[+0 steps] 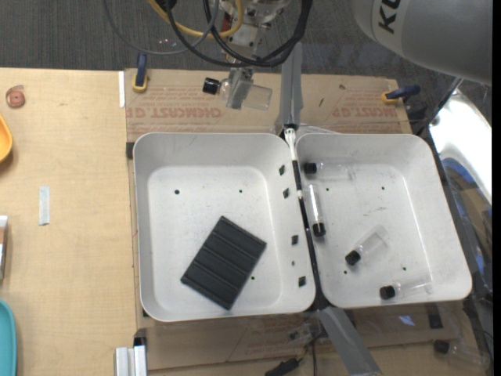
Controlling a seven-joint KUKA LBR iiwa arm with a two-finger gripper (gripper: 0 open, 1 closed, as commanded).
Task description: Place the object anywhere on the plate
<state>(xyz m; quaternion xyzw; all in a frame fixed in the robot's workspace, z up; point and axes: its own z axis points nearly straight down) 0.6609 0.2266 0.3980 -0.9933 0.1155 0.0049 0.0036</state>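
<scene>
Camera view: the hand (pixel 241 81) hangs past the far rim of the left bin (pixel 156 155), over the cardboard (pixel 344 104) behind both bins. It is closed on a vial (pixel 249 96), a clear tube with a black cap. The tube lies crosswise, cap to the left, pinched between the fingers at about mid-body. Held level and high like that, it should clear the bin rim on the way in.

The plate (pixel 225 262) is a dark ribbed rectangle, flat on the floor of the left bin, toward its near side and turned at an angle. The vial is well apart from it, farther back and higher. I judge the carry is under way and the lowering not yet begun. A round tube may roll on release, though the ribs could catch it.

The right bin (pixel 415 163) holds the spare vials (pixel 365 247), scattered on their sides, one against the left wall.

Both bins are shallow, white and scuffed, touching along the middle. The cardboard is pinned at its far corners by clamps (pixel 141 75). The counter (pixel 70 210) to the left is pale wood with small oddments. Beyond it is dark carpet (pixel 63 22), and cables (pixel 188 30) loop down from the wrist.
</scene>
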